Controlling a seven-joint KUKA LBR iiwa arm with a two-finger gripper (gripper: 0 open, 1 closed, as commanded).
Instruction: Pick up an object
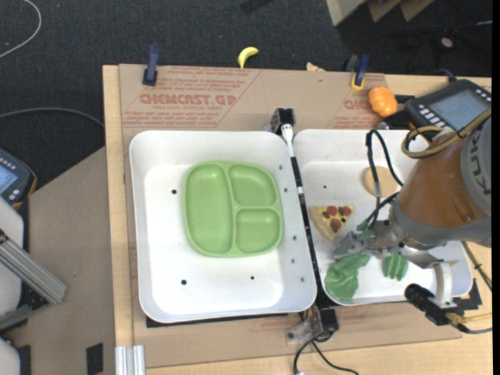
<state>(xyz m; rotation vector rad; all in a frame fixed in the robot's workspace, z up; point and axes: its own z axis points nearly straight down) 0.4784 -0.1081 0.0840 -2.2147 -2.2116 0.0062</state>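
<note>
gripper (361, 241) low in right bin (457, 291) near its front edge, grip state can't tell. green leafy toy (344, 276) just beside it, long axis running toward front-left corner.

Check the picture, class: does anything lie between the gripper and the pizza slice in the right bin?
Nothing visible does. The gripper hangs over the right bin, just below the pizza slice, with bare white floor between them. The green toy lies on its other side.

Clearly a robotics lab: clamped cardboard-topped bench (195, 92) beyond the gripper (361, 241), teach pendant (449, 108) nearby, loose cables (19, 22) on dark carpet.
</note>
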